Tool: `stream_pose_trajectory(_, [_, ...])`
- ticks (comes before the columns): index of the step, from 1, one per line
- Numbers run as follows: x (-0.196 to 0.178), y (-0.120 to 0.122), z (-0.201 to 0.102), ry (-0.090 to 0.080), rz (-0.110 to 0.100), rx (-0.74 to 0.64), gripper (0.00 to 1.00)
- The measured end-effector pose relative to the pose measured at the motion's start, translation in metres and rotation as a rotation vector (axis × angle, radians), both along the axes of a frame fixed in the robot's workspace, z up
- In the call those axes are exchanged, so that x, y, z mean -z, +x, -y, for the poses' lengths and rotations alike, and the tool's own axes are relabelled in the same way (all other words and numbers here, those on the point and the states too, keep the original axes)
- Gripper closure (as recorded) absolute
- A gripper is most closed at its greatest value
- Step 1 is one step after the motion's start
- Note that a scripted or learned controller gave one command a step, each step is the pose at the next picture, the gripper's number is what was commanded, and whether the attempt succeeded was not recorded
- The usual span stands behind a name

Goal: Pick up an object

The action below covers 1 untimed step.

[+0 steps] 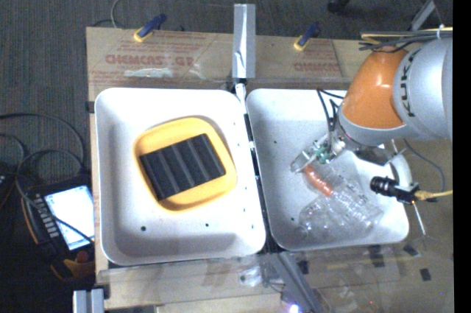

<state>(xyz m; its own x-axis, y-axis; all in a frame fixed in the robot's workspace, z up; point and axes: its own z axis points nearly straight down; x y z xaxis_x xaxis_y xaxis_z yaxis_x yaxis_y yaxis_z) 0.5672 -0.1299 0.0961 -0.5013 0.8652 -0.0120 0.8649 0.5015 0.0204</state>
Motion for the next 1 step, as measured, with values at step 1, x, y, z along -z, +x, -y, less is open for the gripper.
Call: stream_pose_trajectory(1, [-0.0866, 0.0093, -0.0473, 0.0, -0.026, 0.043, 1.0])
